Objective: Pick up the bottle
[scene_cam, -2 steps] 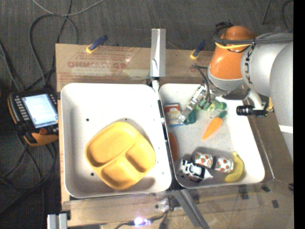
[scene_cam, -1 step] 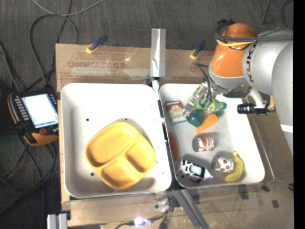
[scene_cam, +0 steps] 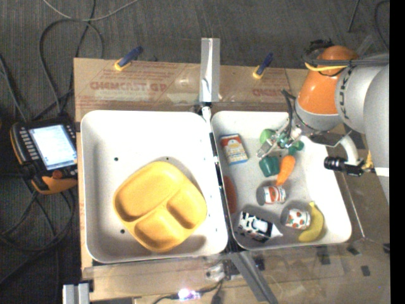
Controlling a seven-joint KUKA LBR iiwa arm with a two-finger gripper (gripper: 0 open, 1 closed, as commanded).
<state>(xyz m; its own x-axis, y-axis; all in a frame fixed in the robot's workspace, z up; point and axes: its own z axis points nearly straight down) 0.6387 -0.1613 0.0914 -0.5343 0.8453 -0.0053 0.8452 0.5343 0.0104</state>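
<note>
From my screen I see the table (scene_cam: 88, 87) with two white bins side by side. The left bin (scene_cam: 101, 132) carries a yellow divided tray (scene_cam: 161, 205), which lies a little tilted toward the lower part of the bin. The right bin (scene_cam: 335, 201) carries several small things: a small box with an orange label (scene_cam: 233, 149) near its upper left corner, an orange carrot (scene_cam: 285, 168) in the middle, a small red and white can (scene_cam: 273, 194) just below the carrot, a black and white object (scene_cam: 255, 225) at the lower left, and a yellow banana (scene_cam: 314, 223) at the lower right with a round red and white thing (scene_cam: 295, 218) touching it. The bottle (scene_cam: 270, 164), a dark green one as far as I can tell, lies just beside the carrot, on its left. The arm (scene_cam: 364, 100) comes in from the right with its orange band, and the end effector (scene_cam: 281, 138) is low over the upper part of the right bin, just above the bottle and the carrot. Something pale green is at its tip, but I cannot tell what it is, and I cannot tell if the end effector is released or clenched
</note>
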